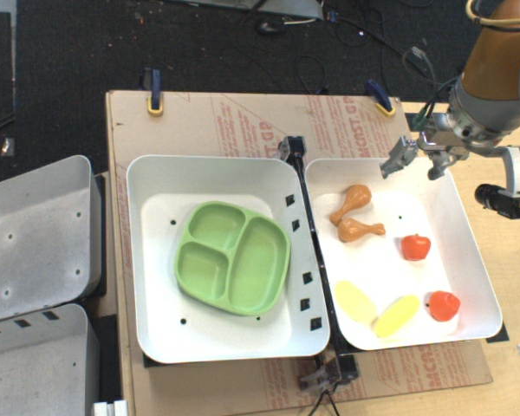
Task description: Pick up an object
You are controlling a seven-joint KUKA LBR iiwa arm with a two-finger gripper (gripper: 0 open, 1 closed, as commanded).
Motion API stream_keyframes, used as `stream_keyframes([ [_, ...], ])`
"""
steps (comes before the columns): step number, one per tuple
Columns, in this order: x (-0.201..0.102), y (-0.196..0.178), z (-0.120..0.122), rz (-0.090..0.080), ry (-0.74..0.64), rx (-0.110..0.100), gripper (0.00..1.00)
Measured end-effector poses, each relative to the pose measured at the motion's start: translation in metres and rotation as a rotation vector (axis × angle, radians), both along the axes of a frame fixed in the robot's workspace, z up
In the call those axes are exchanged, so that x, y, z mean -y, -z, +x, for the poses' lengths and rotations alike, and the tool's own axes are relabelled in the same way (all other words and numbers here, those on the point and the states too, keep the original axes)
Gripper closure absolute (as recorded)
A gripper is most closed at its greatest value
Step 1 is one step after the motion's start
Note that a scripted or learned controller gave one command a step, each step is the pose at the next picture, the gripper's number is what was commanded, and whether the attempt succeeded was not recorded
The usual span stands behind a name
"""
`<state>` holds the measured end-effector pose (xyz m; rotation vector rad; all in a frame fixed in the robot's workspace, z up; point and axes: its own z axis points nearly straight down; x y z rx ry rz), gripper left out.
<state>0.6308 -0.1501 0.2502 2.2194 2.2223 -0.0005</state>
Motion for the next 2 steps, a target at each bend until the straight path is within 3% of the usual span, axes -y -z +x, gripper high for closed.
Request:
stream_keyframes([
  [2, -0.014, 0.099, -0.001, 0.001, -0.002, -0.003, 0.00],
])
